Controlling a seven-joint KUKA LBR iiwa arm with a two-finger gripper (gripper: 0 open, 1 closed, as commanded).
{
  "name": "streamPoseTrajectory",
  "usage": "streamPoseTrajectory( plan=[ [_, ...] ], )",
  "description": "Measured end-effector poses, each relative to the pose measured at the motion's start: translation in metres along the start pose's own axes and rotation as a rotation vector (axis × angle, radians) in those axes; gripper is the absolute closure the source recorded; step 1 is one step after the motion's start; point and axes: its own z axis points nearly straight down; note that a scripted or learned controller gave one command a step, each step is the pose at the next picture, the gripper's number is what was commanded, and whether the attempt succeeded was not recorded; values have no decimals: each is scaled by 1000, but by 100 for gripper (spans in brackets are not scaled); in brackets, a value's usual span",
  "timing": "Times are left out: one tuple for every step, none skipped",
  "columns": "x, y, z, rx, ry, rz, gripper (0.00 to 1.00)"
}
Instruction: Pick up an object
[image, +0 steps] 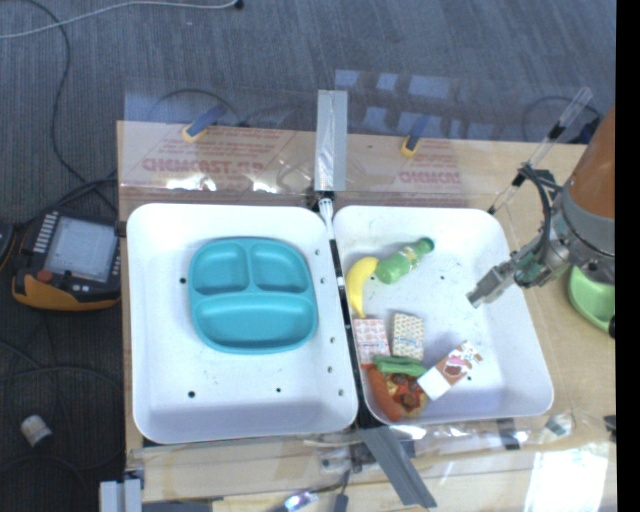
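The right bin (500, 330) holds a yellow banana (359, 281) at its left wall, a green bottle (404, 262) lying beside it, a pink packet (369, 338), a small patterned box (407, 335), a red and white packet (451, 371) and a red and green item (397, 385) at the front. My gripper (490, 285) hangs over the right side of this bin, right of the bottle and apart from every object. Nothing sits between its fingers.
The left bin (170, 390) carries a teal divided plate (252, 294). A metal strip (331, 140) stands behind the bins' shared wall. A green object (592, 295) lies on the bench at the far right. An orange and black device (62, 262) sits on the floor at left.
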Motion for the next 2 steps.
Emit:
streamPoseTrajectory(
  plan=[
    [49,22,65,2,4,214,100],
    [-17,13,9,0,-1,-294,100]
  ],
)
